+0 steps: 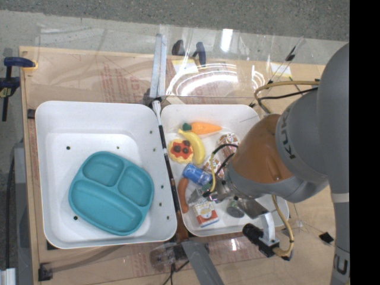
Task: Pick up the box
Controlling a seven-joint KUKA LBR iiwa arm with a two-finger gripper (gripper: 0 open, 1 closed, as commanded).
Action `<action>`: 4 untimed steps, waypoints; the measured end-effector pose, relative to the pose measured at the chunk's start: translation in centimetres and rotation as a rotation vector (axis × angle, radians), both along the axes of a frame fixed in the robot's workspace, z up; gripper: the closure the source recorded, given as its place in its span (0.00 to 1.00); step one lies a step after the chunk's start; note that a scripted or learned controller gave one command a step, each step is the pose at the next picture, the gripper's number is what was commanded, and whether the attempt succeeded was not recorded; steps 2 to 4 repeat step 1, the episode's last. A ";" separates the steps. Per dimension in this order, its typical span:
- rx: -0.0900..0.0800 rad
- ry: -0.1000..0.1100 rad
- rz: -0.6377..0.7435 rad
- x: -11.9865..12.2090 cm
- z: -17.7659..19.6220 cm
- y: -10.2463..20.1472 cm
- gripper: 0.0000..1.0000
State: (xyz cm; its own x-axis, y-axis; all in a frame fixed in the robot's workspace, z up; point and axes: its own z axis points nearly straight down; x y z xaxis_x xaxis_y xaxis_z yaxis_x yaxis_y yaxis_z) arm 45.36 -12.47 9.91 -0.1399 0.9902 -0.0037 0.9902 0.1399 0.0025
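Box (205, 213) first: it lies at the front of the right bin (249, 114), just clear of my wrist. Biggest is my arm (309, 141), then the left bin (53, 114) with its teal divided plate (111, 192). Smaller: banana (195, 144), carrot (203, 127), blue can (196, 174). My gripper (228, 196): grip state hidden, I cannot tell

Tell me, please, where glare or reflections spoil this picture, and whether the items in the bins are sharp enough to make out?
In the camera view, bright ringed reflections sit on the clear sheet above the right bin; the bins themselves are evenly lit with soft shadows. The blue tray and the banana read clearly; the small box is soft, its print unreadable, and the arm crowds it.
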 end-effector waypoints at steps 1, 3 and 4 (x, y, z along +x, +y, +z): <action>0.002 -0.001 0.159 0.1 20.2 2.4 1.00; 0.002 -0.001 0.159 0.1 20.2 2.4 1.00; 0.002 -0.001 0.159 0.1 20.2 2.4 1.00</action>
